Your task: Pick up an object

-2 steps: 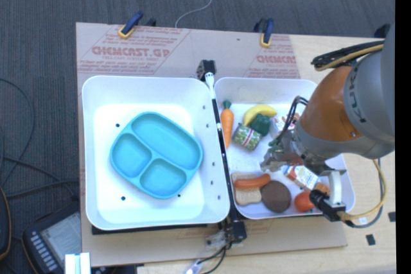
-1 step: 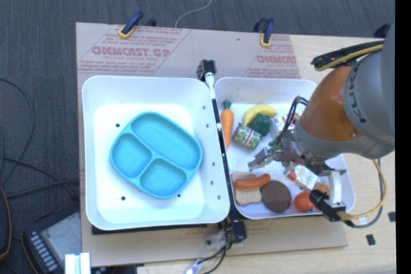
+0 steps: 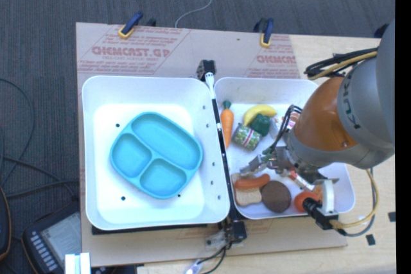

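The left bin [image 3: 93, 138] holds a blue divided plate [image 3: 156, 154] near its middle, with bare white floor along every wall. In the right bin [image 3: 257, 85], a carrot [image 3: 227, 124] lies against the dividing wall, beside a green can [image 3: 244, 137] and a banana [image 3: 258, 113]. The gripper [image 3: 262, 162] hangs just above a sausage [image 3: 252, 182] and brown patty [image 3: 276, 196] crowding the near wall; whether it is open cannot be told.
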Controlling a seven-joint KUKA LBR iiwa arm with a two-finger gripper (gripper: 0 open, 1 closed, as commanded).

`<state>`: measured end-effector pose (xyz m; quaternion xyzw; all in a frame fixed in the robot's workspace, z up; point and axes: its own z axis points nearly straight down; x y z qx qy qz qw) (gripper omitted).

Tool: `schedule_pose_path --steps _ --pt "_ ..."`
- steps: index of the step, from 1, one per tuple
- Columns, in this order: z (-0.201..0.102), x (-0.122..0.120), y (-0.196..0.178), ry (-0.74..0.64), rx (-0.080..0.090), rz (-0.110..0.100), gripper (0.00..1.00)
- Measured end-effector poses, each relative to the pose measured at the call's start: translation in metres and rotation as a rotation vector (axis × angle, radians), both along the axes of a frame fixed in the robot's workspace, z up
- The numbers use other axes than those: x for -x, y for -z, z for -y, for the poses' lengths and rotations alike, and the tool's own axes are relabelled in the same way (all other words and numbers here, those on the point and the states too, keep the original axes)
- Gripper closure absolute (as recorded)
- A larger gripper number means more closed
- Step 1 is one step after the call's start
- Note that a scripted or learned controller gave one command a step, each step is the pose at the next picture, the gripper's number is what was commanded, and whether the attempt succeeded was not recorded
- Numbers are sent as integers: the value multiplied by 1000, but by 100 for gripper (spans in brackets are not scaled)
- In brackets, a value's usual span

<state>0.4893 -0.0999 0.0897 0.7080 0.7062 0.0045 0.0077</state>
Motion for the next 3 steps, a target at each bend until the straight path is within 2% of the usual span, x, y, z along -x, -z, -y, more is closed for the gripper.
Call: schedule_pose_path --steps 1,2,3 --pt "0 0 -9 0 0 -1 100" --pt "1 0 -9 0 1 -1 0" --pt "1 0 -17 0 0 -4 100"
